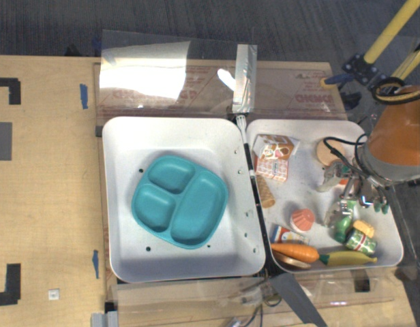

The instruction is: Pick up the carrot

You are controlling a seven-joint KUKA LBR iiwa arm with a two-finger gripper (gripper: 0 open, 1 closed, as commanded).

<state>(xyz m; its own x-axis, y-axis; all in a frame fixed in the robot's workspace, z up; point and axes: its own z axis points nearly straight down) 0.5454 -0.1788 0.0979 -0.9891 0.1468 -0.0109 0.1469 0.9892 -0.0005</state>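
Bench, right bin [394, 247] | carrot [296, 253] lower middle, long axis left-right | gripper [348, 197] up-right of it, grip state unclear

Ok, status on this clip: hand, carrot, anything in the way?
Hand over right white bin, nothing visibly held. Orange toy carrot at bin's near edge, untouched. Yellow banana beside it, red-white packet just behind.
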